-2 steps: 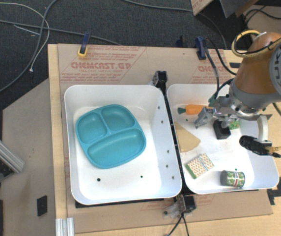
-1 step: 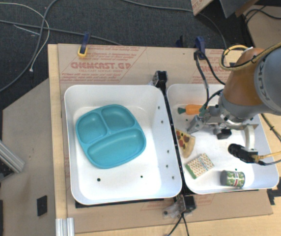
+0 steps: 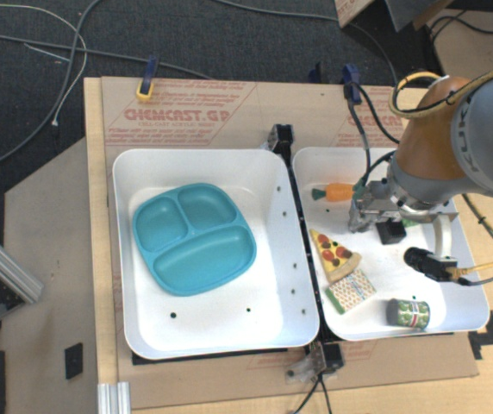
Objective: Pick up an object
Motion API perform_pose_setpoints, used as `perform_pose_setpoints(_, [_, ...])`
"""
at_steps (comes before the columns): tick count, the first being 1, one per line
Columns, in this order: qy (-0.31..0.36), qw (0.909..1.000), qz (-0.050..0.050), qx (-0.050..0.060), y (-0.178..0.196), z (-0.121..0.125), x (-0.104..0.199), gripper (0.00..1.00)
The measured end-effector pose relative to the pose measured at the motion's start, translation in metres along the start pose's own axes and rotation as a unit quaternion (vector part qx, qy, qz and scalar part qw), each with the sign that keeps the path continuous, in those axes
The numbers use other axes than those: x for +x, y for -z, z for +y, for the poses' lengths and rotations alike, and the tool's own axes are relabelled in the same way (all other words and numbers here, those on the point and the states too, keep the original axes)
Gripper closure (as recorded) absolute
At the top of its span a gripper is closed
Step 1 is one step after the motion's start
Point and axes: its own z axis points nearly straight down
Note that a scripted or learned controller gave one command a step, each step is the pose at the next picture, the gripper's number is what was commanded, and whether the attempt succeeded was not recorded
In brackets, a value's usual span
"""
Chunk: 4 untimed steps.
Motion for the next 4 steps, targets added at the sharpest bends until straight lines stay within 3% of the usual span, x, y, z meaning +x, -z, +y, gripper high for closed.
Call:
perform_pose_setpoints(2, [0.001, 1.0, -0.001, -0.001, 0.119, -0.006, -0.011, 1.0])
perform_pose_setpoints(3, [0.001, 1.0, -0.001, -0.001, 0.137, -0.005, -0.01, 1.0])
perform_pose_setpoints(4, [0.001, 1.0, 0.0, 0.002, 0.126, -0.013, 0.041, 1.0])
